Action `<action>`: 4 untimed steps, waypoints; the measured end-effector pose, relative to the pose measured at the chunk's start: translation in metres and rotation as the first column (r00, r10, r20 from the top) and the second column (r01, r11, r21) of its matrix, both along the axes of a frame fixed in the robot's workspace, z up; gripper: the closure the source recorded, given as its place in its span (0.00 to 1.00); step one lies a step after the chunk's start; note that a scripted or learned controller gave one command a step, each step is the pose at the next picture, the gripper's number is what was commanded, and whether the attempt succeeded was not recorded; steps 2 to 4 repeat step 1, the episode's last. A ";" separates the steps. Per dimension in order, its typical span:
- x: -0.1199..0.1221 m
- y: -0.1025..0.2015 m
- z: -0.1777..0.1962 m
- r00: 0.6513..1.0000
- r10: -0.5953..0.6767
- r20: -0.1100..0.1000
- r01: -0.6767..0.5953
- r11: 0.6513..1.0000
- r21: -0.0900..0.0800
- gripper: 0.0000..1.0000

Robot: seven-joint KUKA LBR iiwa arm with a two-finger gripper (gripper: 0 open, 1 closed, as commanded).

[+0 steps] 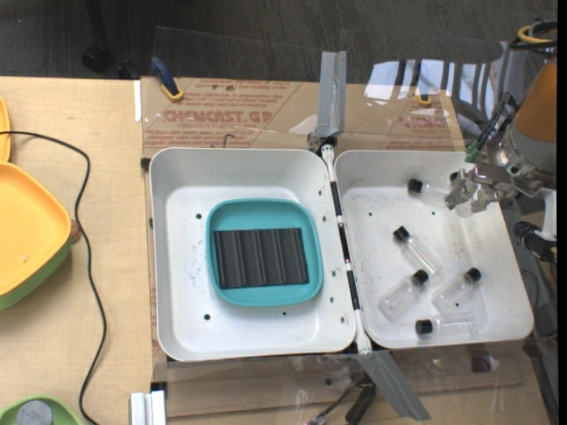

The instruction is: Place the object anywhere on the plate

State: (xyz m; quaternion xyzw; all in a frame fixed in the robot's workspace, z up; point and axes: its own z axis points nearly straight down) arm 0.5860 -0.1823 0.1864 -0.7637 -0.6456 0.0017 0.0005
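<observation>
The pincer (467, 193), whose grip I cannot tell, might slip off the small clear black-capped bottles (415, 253) far right of the teal square plate (263, 253).

Bench surroundings: wooden top, dark floor behind.

A light wooden bench (97, 264) fills the left side, with a black cable (87, 237) looping across it and stacked yellow dishes (27, 228) at its left edge. Printed cardboard (230, 113) lies behind the bins. Dark carpet (266, 16) covers the floor beyond, where a chair base (106, 51) stands. Bright glare falls on a clear sheet (416, 78) at upper right.
</observation>
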 end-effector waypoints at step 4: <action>0.000 0.000 0.000 1.000 0.000 0.000 0.000 1.000 0.000 0.00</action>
